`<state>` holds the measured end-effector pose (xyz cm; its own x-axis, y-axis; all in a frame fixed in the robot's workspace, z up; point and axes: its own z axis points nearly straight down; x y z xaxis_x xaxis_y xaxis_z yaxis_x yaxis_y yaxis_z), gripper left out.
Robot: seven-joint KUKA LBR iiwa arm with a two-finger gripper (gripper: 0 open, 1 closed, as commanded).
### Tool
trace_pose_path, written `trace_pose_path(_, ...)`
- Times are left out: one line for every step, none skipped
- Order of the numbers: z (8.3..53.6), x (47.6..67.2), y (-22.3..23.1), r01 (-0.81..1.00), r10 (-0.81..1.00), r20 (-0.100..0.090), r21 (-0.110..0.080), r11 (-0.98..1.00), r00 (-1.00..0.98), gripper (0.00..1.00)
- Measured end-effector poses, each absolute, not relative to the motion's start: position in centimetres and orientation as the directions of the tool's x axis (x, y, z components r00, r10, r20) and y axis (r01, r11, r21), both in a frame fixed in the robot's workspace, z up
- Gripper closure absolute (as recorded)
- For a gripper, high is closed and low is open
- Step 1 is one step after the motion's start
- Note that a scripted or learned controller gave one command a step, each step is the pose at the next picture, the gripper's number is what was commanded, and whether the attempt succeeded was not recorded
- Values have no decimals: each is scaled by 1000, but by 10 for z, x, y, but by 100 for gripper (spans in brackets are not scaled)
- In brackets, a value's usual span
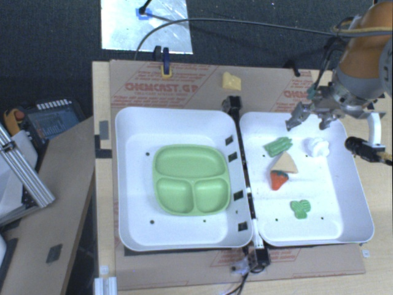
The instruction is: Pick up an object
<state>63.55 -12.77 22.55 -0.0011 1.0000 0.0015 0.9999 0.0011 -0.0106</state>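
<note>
My gripper [311, 119] hangs over the back of the right bin [350, 226], its two fingers spread open with nothing between them. Just below it in that bin lie a green pickle-like toy [278, 145] and a small white object [317, 146]. A tan wedge [285, 163] sits in the middle, with a red strawberry [279, 179] touching its near left side. A green leafy toy [300, 208] lies nearer the front. The gripper stands above and apart from all of them.
The left bin [132, 183] holds a green divided plate [189, 178]. A yellow piece [231, 81] lies on the cardboard behind the bins. A black divider with clips [241, 165] runs between the bins. Equipment stands at the far left.
</note>
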Motion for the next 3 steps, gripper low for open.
trace_pose_path(233,638,-127,1000,1000,0,2,3,-3,0)
trace_pose_path(183,643,-118,1000,1000,0,-1,6,-6,0)
trace_pose_path(125,640,-126,1000,1000,0,-2,1,-1,0)
